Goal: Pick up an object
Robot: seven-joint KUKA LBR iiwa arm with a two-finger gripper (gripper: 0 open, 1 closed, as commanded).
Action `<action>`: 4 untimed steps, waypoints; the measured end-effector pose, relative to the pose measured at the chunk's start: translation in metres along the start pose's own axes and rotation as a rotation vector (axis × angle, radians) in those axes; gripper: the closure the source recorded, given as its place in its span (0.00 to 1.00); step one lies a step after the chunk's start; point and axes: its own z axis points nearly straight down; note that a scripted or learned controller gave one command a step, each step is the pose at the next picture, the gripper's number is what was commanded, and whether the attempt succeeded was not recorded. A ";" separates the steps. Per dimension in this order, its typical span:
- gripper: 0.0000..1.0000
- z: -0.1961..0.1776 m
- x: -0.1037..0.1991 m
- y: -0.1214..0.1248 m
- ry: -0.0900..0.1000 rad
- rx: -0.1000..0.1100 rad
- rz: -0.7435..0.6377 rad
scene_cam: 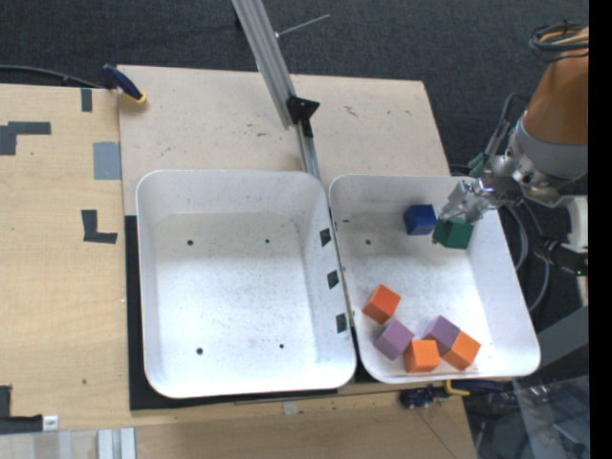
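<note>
We see the gripper (463,208) over the right bin (497,285), near its far right corner, with a green cube (454,232) directly under its fingertips; it looks pinched between them, lifted a little off the bin floor. A blue cube (419,219) sits just beside the green one, toward the bin's middle. Near the bin's front edge lie three orange cubes (382,303) and two purple cubes (392,338), clustered closely. The left bin (153,199) sits alongside on the bench (191,122).
</note>
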 end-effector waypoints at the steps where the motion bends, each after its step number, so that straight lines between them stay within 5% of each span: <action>1: 1.00 -0.008 0.055 0.000 0.003 0.003 -0.005; 4: 1.00 -0.002 0.219 -0.005 0.001 0.007 -0.005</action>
